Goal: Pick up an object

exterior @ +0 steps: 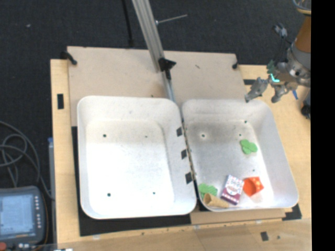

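Observation:
The right bin (272, 122) holds several small items. A green piece (248, 147) lies right of its middle. Along the near wall sit a red-orange block (253, 186), a purple and white packet (232, 189), a tan cone-shaped piece (214, 200) and another green piece (207, 190). My gripper (266, 92) hangs over the bin's far right corner, well away from all of them. Its two fingers are spread open with nothing between them.
The left bin (84, 140) lies beside the right one, sharing a middle edge. A slanted metal pole (149, 27) rises behind the bins. A screen device (18, 213) and cables sit at the bench's left.

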Action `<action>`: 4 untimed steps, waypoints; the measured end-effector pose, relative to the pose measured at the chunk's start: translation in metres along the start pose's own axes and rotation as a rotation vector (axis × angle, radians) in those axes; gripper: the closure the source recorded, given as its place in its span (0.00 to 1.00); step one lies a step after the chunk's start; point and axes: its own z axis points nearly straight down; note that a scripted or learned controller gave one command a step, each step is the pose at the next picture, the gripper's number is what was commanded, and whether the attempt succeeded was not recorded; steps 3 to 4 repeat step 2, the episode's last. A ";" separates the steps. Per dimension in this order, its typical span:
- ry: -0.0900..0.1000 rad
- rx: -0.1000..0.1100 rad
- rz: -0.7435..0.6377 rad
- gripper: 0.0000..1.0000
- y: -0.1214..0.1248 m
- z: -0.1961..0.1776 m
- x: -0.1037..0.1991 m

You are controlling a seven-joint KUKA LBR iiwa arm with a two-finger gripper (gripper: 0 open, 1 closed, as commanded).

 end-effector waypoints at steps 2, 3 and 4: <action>-0.002 -0.002 -0.007 0.00 0.003 0.039 0.002; -0.002 -0.002 -0.007 0.00 0.003 0.039 0.002; -0.002 -0.002 -0.007 0.00 0.003 0.039 0.002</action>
